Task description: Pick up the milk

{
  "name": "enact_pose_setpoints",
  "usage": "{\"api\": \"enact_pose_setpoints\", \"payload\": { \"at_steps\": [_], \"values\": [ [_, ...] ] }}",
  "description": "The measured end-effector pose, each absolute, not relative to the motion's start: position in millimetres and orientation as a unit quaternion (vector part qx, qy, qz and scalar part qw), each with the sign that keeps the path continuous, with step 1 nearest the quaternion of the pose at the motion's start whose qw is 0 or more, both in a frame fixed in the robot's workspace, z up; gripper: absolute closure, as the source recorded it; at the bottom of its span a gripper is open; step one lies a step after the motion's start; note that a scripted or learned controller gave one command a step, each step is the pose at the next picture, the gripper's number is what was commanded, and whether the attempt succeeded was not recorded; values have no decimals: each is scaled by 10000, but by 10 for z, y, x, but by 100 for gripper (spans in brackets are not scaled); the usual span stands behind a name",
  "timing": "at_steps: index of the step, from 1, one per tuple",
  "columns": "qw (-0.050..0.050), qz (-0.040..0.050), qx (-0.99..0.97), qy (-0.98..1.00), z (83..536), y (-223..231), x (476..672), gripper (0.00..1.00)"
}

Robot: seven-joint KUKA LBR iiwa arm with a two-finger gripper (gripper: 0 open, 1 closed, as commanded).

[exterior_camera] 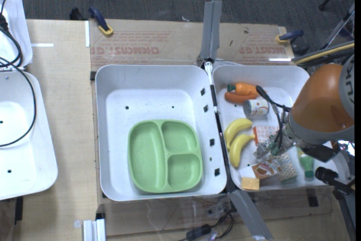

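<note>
The milk (pixel 278 167) looks to be the small white carton with a speckled print and a reddish end, lying on its side near the front of the right bin (pixel 293 71). My gripper (pixel 269 148) hangs low over that bin, just above and behind the carton, beneath the orange band of the arm (pixel 322 105). It sits over a red-and-white packet (pixel 264 134), and whether it touches the carton cannot be made out. Part of the carton's far edge is hidden by the gripper.
The right bin also holds a carrot (pixel 241 92), a small grey cup (pixel 258 108), two bananas (pixel 238 138), a yellow cheese block (pixel 250 183) and a green bottle (pixel 306 164). The left bin (pixel 113 121) holds a green divided plate (pixel 165 155).
</note>
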State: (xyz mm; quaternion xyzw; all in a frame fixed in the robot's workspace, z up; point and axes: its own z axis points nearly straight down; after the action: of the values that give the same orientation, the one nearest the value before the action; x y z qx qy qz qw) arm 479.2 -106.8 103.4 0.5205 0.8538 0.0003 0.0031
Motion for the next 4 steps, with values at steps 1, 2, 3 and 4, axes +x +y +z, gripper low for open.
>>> {"api": "enact_pose_setpoints", "payload": {
  "at_steps": [1, 2, 3, 4],
  "values": [
    [29, 3, 5203, 8540, 1034, -1068, 4792, 0],
    [29, 3, 5203, 8540, 1034, -1068, 4792, 0],
    [31, 3, 5217, 8531, 1119, -1073, 4796, 100],
    [31, 2, 5217, 8531, 1119, -1072, 4796, 0]
  ]
}}
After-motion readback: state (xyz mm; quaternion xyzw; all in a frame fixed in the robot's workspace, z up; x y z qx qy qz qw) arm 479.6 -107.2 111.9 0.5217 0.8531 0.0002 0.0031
